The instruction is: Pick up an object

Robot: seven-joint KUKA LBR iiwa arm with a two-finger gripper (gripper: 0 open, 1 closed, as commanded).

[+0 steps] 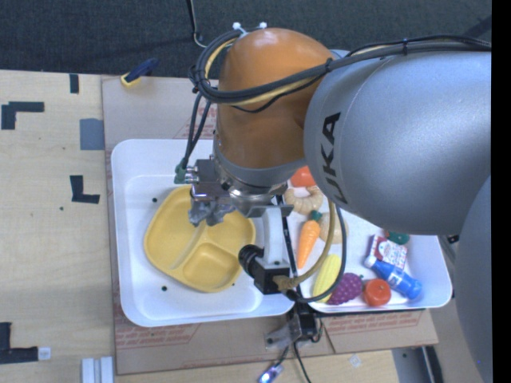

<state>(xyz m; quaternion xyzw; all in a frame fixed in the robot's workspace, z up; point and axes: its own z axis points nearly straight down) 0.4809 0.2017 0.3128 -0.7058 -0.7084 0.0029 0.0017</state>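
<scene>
Looking down from the fixed camera, you see the arm (383, 126) reaching in from three o'clock and covering much of the upper right of the frame, its orange band (267, 94) sitting over the middle. Below that band the wrist ends at the pincer (209, 212), which hangs over the left bin (128, 238). You cannot tell how the pincer is set; the wrist hardware hides that.

Directly under the pincer lies a yellow divided plate (196, 250), taking up most of the left bin's floor. The pincer is at the plate's twelve o'clock edge, and whether it touches the plate you cannot tell. The plate looks flat on the bin floor, its compartments facing up.

At three o'clock from the plate, across the shared rim, you find the right bin (431, 294) with small toy foods. A carrot (307, 242) lies near the dividing rim, with a corn cob (326, 274) just beside it toward five o'clock. Purple grapes (346, 288) sit at the corn's lower end, and a tomato (377, 292) lies just beside them at three o'clock. A blue bottle (398, 279) and a red-and-white carton (388, 254) lie at the tomato's twelve to one o'clock.

The worktop (48, 214) stretches off toward nine o'clock, pale wood with dark markers on it.
</scene>
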